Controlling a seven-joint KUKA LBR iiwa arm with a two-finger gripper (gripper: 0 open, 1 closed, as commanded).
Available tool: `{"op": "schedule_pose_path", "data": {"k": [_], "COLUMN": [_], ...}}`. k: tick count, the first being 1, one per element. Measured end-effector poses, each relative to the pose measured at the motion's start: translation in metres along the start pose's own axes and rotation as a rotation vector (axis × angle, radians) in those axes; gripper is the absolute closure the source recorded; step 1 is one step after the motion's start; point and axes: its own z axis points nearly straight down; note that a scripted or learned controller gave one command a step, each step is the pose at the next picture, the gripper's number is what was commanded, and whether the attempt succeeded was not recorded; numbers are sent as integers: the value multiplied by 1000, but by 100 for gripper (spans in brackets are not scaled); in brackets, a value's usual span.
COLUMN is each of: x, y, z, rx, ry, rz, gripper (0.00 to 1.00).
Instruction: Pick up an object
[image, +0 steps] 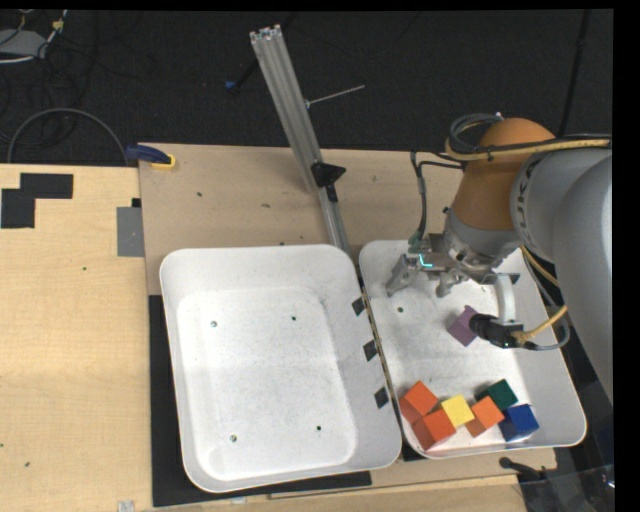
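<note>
Camera view looks down on the surface (250, 190), with two white bins side by side on it. Going left to right: the left bin (190, 280) has nothing to grab in it, so the job has to be done in the right bin (385, 262).

In the right bin, a bunch of blocks is packed along the near edge: an orange block (420, 397) with a red-orange block (435, 428) touching it, then a yellow block (457, 411), another orange block (487, 412), a green block (499, 392) and a blue block (519, 421) toward the near right corner. A purple block (462, 326) sits alone mid-bin, well apart from that cluster.

The claw (432, 268) is seen near the far edge of the right bin, low over the floor, and nothing is seen between its fingers. Whether they're spread or pinched can't be told from this angle, too much wrist hardware in the way.

For a clean pick, the purple block would probably be the one to go for, since it's isolated and nearest. It should be approached from straight above, with the fingers lined up on two flat opposite faces. The cluster is likely a worse bet: the neighbours are touching, so something could get nudged or wedged.
</note>
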Motion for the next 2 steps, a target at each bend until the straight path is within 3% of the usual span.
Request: {"op": "schedule_pose_path", "data": {"k": [1,2], "x": [-2,144], "y": [0,7], "z": [-10,-88], "rx": [0,-5], "ry": [0,3], "rz": [5,-11], "gripper": [100,100]}}
